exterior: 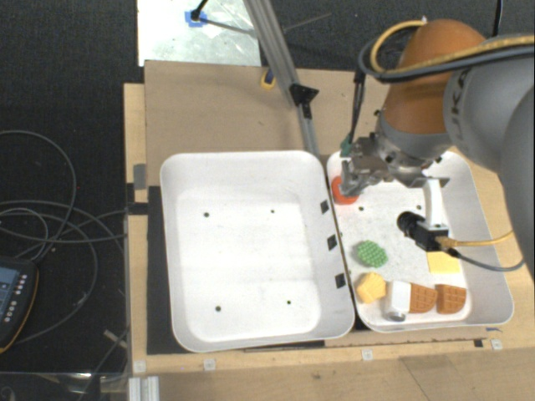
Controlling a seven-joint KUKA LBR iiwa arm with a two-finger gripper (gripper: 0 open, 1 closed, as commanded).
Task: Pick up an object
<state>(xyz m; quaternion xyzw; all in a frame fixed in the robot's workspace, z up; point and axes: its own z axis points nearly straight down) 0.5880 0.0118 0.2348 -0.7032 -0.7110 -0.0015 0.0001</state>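
Note:
My gripper (349,184) reaches down into the back left corner of the right bin (489,224), right over a red-orange object (343,193) that peeks out below it. The wrist hides most of that object. Further forward in the same bin lie a green round piece (370,253), a yellow chunk (371,287), a yellow flat block (443,262), a white piece (399,298) and two brown waffle-like pieces (437,299).
The left bin (180,224) is a shallow white tray beside the right one. A grey pole (280,48) slants across the back of the bench. A black and white fitting (422,224) with a yellow cable hangs over the right bin.

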